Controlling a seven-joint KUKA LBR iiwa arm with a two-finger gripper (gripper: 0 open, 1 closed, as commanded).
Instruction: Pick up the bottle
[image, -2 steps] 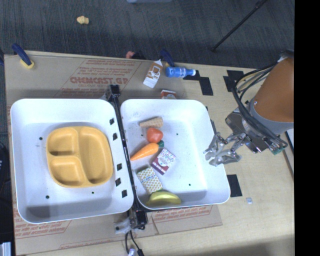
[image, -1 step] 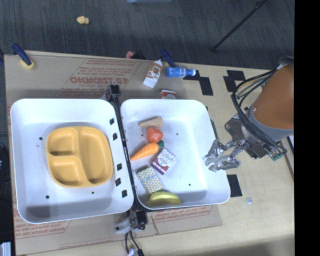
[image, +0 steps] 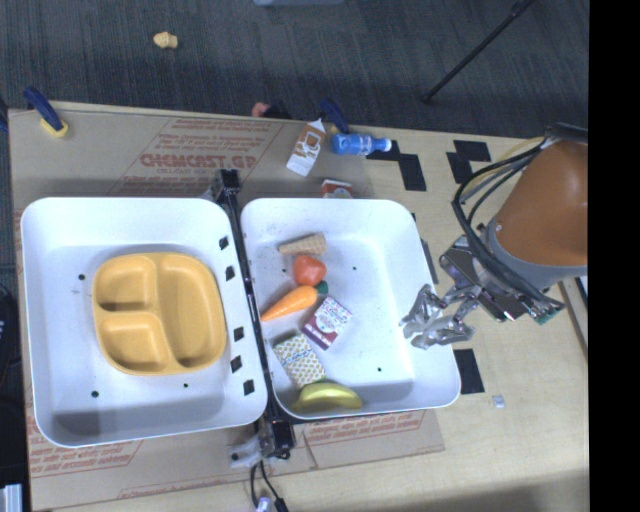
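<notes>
A small blue bottle (image: 353, 144) lies on its side on the cardboard behind the right bin (image: 395, 225), outside both bins, with its pale cap pointing right. My gripper (image: 432, 322) hangs over the right rim of the right bin, far in front of the bottle and to its right. It is open and nothing sits between its fingers. The grey arm with its orange band (image: 545, 205) comes in from the right.
The right bin holds a wafer (image: 302, 244), a tomato (image: 309, 269), a carrot (image: 291, 302), a small carton (image: 328, 322), a cracker pack (image: 297, 358) and a banana (image: 327, 397). A yellow divided plate (image: 158, 311) fills the left bin. A small carton (image: 305, 148) lies left of the bottle.
</notes>
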